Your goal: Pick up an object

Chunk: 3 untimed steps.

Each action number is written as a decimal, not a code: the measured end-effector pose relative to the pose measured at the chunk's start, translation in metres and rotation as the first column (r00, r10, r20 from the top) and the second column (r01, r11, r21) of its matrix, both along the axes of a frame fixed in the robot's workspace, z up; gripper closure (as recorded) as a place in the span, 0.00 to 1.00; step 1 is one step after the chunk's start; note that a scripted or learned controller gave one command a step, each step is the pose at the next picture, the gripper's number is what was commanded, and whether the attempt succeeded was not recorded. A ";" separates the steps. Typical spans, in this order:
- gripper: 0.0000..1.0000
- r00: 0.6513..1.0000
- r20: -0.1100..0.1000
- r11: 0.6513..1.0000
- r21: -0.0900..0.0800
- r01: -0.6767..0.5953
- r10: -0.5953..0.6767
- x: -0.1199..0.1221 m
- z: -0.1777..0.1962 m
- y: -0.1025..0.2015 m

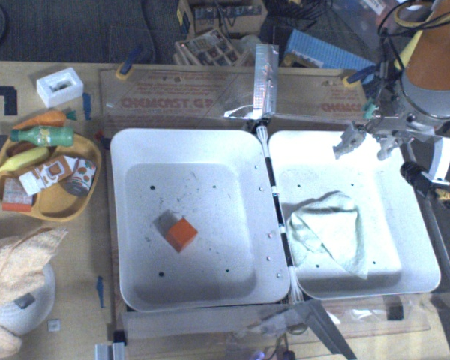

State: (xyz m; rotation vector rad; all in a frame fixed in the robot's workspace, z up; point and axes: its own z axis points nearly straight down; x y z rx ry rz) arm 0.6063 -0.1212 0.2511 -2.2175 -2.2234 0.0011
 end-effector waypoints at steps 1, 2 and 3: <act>0.00 0.997 0.002 0.997 -0.001 0.073 -0.073 -0.042 -0.121 -0.030; 0.00 0.986 0.011 0.986 -0.002 -0.166 0.166 -0.017 -0.160 -0.028; 1.00 0.987 0.018 0.987 -0.003 -0.162 0.162 -0.016 -0.148 -0.030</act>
